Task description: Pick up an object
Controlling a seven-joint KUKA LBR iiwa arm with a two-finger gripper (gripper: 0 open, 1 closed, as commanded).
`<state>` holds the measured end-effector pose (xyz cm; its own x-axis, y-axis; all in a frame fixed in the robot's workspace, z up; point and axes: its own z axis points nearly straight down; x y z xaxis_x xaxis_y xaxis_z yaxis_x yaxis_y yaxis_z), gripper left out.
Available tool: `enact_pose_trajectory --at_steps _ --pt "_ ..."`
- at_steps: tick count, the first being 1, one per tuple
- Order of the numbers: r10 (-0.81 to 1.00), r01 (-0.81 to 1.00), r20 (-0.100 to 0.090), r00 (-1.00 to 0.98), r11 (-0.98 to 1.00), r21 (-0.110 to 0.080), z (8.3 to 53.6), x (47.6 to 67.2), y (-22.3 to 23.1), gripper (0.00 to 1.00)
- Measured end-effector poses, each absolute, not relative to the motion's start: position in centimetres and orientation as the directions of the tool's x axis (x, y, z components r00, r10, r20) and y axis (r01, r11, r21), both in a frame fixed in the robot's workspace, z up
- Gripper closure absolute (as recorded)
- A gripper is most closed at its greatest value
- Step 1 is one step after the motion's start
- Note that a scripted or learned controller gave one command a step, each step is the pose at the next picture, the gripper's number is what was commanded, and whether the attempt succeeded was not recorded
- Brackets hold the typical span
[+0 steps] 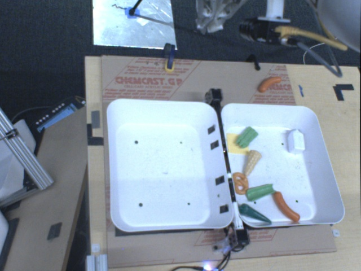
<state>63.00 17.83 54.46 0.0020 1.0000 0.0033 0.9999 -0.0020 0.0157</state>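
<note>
My gripper (214,13) hangs high at the top of the view, beyond the far edge of the bench and well away from both bins. The right bin (321,151) holds several toy foods: a light green piece (246,135) on a yellow slab (234,144), a white block (295,141), a corn cob (252,161), a pretzel (240,182), a green pepper (259,192), an orange sausage (286,206) and a dark green pod (254,213). I see nothing in the gripper.
The left bin (163,162) sits beside the right one, joined by a black hinge strip (223,162). Another orange sausage (269,84) lies on the cardboard behind the right bin. A yellow and blue clamp (169,58) stands at the board's far edge.
</note>
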Motion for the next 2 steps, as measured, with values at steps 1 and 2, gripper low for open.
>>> enact_pose_trajectory --at_steps 1,2 --pt "1.000 1.000 0.003 -0.011 0.011 0.000 53.5 58.0 23.8 1.00" --pt "1.000 1.000 0.002 0.003 -0.003 0.001 53.7 48.3 16.2 1.00"
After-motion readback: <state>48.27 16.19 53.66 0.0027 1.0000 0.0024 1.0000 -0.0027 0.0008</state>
